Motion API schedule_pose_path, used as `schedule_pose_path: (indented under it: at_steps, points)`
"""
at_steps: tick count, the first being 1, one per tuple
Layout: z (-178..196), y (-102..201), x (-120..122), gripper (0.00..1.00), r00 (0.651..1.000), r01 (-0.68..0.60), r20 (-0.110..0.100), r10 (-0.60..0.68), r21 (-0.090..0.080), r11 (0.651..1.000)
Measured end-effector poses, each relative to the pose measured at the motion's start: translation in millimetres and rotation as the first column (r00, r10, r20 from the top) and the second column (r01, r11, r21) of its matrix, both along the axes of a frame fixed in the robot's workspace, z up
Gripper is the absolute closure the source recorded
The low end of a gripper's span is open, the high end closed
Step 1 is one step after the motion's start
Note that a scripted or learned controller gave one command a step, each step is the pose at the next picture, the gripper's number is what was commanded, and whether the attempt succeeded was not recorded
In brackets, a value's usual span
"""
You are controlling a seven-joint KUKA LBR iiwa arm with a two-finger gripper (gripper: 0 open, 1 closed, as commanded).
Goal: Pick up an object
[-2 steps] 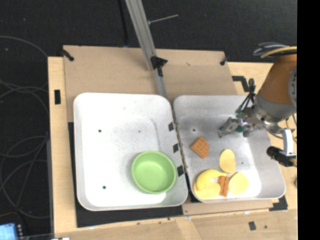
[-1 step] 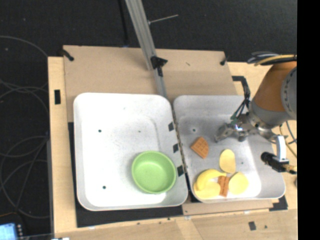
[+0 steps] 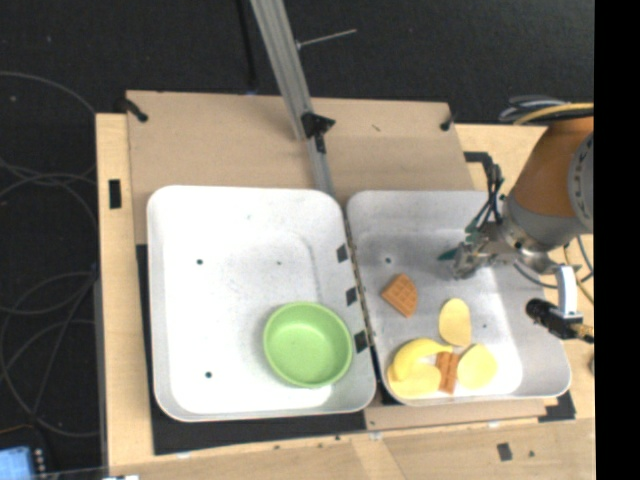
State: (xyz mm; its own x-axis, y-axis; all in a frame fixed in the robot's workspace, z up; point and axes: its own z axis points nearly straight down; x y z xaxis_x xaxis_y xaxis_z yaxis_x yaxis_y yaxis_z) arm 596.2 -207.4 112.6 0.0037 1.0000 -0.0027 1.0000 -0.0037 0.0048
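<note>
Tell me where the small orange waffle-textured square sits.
The small orange waffle-textured square lies in the right white bin, near its left wall, just up-left of the yellow pieces.

The arm [image 3: 552,183] reaches in from the right, wrist bent down, gripper [image 3: 465,256] held low and pointing left.

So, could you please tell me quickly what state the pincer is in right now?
Pincer: over the right bin, above the orange waffle piece; whether it is open or shut cannot be told, and nothing is visibly held.
</note>
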Motion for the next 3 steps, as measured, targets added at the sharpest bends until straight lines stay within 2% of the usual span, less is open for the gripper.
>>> schedule_pose_path:
  at_steps: [1, 2, 3]
  points:
    - [63.8, -5.7, -1.1, 1.00, 1.000, -0.001, 0.003, 0.001, 0.000, 1.000]
    - [123.4, -2.7, 9.0, 1.00, 1.000, -0.008, 0.004, 0.008, 0.000, 1.000]
    - [166.1, -3.6, 10.3, 1.00, 1.000, -0.008, 0.002, 0.008, 0.001, 1.000]
